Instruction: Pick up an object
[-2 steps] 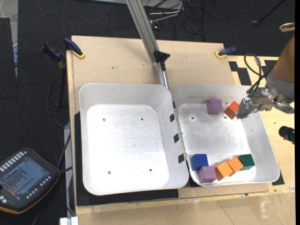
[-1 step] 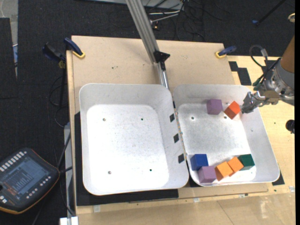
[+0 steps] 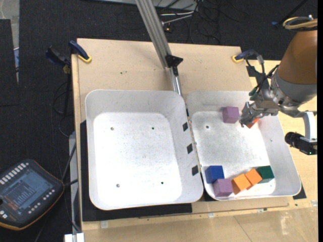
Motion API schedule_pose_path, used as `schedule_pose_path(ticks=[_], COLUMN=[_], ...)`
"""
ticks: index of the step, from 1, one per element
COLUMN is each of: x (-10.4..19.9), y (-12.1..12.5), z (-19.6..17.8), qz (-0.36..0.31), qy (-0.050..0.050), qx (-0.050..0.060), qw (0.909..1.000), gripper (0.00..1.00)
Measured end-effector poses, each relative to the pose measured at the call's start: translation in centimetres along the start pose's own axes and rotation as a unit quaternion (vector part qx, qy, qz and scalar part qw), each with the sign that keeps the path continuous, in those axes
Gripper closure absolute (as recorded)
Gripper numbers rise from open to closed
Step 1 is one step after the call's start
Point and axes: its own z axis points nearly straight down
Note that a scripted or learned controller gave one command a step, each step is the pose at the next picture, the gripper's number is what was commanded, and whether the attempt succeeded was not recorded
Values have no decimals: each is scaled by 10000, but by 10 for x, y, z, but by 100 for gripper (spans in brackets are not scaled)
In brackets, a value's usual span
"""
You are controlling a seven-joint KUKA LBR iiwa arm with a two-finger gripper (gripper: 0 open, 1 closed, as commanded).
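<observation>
Tabletop (image 3: 126, 64): you have a pale wooden board carrying two shallow white bins side by side, with clamps at its far corners.
Left bin (image 3: 101, 105): you see bare white floor with a few small marks; nothing for you to pick here.
Right bin (image 3: 285, 170): this holds all the blocks you could take, plus the working end of the arm.
Arm (image 3: 298, 59): it reaches in from the right, its orange band sitting above the grey wrist, over the far right part of the right bin.
Jaws (image 3: 248, 121): they hang low near the bin's far right, with a small red-orange patch at the tips. You cannot tell from this angle whether they are wide or narrow, or whether anything sits between them.
Purple cube (image 3: 230, 114): nearest candidate, alone on the bin floor just beside the jaws on their left, apart from them as far as you can judge.
Near cluster: blue block (image 3: 214, 173), second purple block (image 3: 223, 187), orange block (image 3: 242, 181) and green block (image 3: 264, 174) crowd the near rim, touching or nearly so.
Handling judgement: expect the purple cube to be light, stiff and not fragile. Take it across two opposite flat faces, centred, since a corner grip may twist it out.
</observation>
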Motion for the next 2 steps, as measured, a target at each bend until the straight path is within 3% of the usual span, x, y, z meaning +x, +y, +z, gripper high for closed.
schedule_pose_path(ticks=[2], x=[105], y=[4], z=[20], qz=[-2], qy=[1], qx=[2], qw=[10000], gripper=[100])
